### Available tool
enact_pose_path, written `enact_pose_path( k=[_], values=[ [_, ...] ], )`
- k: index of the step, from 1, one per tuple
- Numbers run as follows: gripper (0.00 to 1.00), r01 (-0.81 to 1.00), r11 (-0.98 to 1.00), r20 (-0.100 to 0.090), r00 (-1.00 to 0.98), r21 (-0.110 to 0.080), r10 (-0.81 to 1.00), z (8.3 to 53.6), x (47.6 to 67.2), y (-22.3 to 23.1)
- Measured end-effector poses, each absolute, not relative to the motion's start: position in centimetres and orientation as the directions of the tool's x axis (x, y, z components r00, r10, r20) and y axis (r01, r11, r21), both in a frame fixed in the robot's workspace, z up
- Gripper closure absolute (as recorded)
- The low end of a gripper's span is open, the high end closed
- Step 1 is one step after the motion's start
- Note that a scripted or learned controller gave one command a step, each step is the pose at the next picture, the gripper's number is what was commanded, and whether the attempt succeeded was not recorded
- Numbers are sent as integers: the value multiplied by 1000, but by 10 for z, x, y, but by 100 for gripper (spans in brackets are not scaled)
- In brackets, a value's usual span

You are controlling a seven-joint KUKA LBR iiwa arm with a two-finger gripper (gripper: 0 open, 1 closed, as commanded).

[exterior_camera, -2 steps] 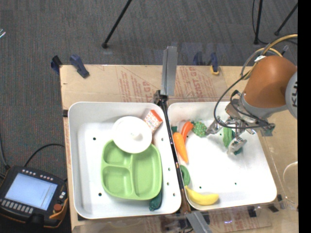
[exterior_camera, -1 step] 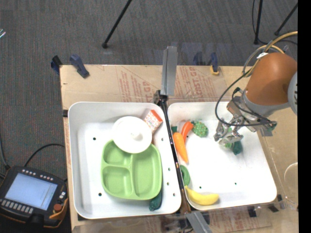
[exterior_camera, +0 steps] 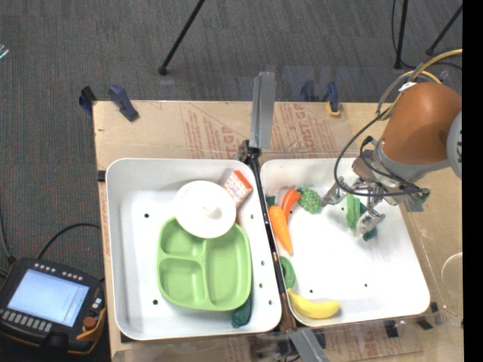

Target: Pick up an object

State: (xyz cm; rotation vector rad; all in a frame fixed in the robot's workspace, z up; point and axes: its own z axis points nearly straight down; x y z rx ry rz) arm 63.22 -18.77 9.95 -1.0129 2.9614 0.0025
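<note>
Gripping green object (exterior_camera: 353,211) | gripper (exterior_camera: 355,208) above right bin (exterior_camera: 392,277)

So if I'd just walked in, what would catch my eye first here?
Probably the arm's orange band at the right, above the gripper hanging over the right bin with something green between its fingers. Next, the lime-green divided tray in the left bin, a white round plate overlapping its top edge, and the yellow banana at the right bin's front.
</note>
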Motion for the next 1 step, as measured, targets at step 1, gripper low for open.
enact_pose_path(
  k=[1],
  values=[
    [0,-710,704,-6,-704,-2,-710,88,637,-184]
  ],
)
